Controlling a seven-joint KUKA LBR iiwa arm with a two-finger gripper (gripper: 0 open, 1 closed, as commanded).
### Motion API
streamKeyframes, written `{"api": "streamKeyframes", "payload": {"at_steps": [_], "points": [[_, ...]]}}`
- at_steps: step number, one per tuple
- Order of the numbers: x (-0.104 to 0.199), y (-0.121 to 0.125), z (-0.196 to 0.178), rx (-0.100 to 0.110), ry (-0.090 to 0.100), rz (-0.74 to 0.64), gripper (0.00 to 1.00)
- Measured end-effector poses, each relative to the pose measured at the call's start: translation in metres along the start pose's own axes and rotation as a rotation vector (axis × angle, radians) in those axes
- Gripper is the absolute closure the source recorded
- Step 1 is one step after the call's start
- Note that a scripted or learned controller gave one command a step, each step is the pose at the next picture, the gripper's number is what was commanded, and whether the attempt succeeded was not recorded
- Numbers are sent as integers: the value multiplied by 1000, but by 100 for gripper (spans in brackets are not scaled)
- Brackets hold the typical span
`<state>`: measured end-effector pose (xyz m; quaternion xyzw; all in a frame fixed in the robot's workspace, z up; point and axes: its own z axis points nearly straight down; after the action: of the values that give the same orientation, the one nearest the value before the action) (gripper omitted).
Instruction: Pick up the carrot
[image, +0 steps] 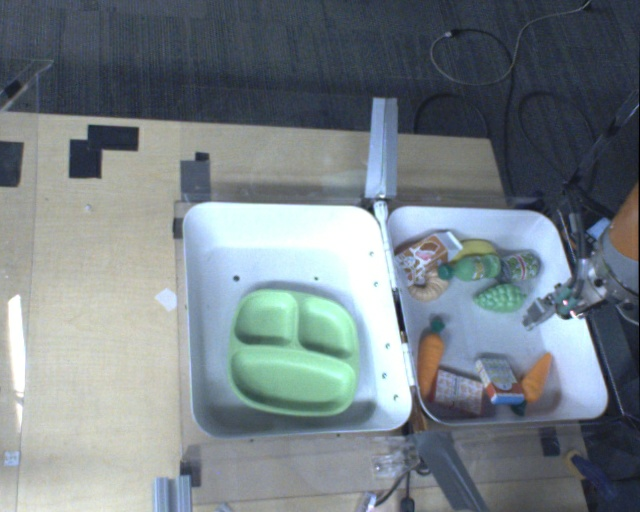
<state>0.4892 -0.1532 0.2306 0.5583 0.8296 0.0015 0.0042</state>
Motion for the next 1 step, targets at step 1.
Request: {"api": "streamKeyframes", "payload": {"at_steps": [1], "points": [[0, 0, 0, 0, 0, 1, 0]]}}
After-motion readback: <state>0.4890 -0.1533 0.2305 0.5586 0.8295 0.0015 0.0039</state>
